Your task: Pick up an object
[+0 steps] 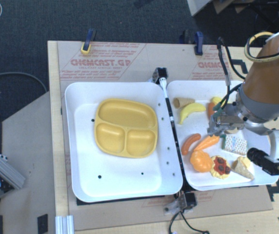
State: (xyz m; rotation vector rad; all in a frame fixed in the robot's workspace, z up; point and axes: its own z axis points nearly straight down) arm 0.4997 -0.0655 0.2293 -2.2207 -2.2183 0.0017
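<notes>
On the tabletop [56, 130], a brown board printed with red lettering, two shallow white plastic bins sit side by side, and every place below is given from the left bin [81, 174]. Above and to the right of it, over the right bin [198, 179], hangs the grey arm with its broad orange band [271, 67], the largest thing after the bins. Inside the left bin, toward its upper middle, lies a yellow plastic plate with three compartments [126, 127]. The gripper [221, 126] reaches down into the right bin, well right of the left bin's dividing wall; whether its jaws are open or closed cannot be told. Just past that wall lie a yellow toy banana [192, 110], a red toy sausage [190, 143] and an orange toy carrot [207, 143], the carrot lying just beneath the gripper. Lower, near the right bin's front edge, sit an orange rounded toy fruit [201, 162], a small round pizza-like piece with red topping [221, 167] and a pale wedge of toy cheese [243, 168]. Farther right rests a white patterned square packet [235, 144].
</notes>
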